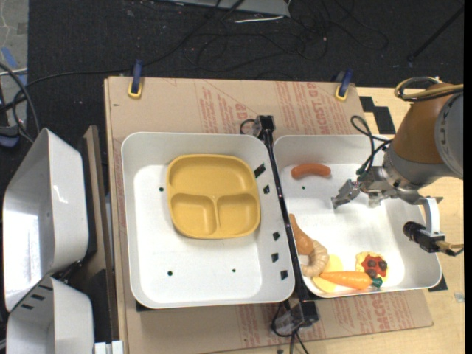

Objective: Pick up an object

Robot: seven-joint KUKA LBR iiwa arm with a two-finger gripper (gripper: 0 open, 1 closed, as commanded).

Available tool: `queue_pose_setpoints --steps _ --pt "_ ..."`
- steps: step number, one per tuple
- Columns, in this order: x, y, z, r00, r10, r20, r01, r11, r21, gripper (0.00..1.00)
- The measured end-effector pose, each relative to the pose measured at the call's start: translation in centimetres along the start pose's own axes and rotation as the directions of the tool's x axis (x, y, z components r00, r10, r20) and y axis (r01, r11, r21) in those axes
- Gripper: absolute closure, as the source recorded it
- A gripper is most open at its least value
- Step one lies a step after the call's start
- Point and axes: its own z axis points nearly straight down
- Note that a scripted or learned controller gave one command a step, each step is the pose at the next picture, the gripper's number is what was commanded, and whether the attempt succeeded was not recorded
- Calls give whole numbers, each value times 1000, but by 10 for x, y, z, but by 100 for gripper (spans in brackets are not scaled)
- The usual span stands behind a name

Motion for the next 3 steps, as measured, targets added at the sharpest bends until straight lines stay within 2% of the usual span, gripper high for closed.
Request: queue_pose_setpoints --steps 1,3 --pt "0 0 -10 1000 0 1 0 1000 -2 100" --pt "-7 10 -112 1000 -2 2 2 1000 -6 100"
